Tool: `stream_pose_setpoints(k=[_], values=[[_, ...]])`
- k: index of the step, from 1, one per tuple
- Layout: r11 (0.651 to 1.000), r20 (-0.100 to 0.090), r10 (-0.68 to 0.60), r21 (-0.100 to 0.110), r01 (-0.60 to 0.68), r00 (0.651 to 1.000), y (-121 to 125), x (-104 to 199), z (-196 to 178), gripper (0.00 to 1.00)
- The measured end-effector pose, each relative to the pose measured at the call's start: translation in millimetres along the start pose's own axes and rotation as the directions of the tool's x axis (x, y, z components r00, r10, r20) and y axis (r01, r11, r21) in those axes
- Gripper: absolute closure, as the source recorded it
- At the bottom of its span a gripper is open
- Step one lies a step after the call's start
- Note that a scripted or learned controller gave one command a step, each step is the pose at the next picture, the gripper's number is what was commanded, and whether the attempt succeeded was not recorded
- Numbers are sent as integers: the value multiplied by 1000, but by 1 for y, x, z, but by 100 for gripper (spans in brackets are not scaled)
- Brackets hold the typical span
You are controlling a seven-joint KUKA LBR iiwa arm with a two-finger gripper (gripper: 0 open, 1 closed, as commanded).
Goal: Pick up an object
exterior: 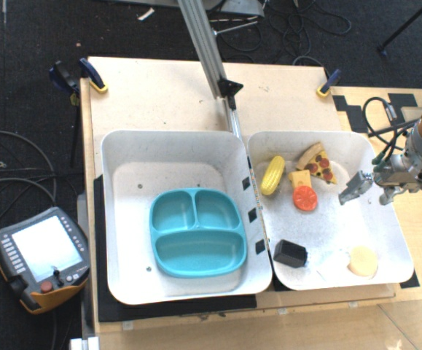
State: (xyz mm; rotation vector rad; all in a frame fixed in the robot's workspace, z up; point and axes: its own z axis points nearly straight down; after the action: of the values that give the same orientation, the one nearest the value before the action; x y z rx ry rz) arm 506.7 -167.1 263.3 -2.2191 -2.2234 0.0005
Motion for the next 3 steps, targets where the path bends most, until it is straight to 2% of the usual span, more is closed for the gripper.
stream_pose_setpoints(k=[1,3], values=[[1000,0,0,0,0,1000,0,0,0,0],[1000,-1,2,5,-2,1000,-1,8,90,0]])
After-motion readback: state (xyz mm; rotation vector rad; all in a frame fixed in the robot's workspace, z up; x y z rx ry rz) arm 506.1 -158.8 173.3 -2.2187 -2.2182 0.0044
